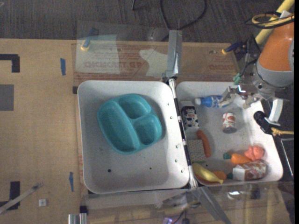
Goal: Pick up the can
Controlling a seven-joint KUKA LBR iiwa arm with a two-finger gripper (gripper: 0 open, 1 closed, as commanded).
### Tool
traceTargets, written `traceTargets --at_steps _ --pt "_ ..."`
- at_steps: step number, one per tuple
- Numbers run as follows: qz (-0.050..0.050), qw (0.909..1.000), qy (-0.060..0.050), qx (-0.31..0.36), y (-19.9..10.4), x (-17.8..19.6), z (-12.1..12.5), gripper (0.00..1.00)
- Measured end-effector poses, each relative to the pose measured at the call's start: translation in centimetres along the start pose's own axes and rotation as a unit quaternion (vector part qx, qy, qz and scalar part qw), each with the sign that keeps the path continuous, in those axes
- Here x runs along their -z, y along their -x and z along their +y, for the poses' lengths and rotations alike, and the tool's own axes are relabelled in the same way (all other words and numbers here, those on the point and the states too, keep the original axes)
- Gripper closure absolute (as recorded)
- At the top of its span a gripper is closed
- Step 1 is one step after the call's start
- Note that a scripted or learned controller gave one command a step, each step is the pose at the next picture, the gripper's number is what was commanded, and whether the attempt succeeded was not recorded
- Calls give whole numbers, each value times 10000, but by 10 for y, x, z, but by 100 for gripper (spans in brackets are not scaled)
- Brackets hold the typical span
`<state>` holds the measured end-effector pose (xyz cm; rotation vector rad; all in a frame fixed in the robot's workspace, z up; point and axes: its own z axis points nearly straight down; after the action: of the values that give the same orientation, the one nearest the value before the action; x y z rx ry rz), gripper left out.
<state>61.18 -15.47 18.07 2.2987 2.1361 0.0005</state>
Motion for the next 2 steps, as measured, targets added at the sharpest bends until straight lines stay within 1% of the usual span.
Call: traceTargets --at_steps 1,2 --pt "5 9997 -1 -234 11 -86 -13 0" --pt "-2 9997 10 -242 12 -76 -13 100"
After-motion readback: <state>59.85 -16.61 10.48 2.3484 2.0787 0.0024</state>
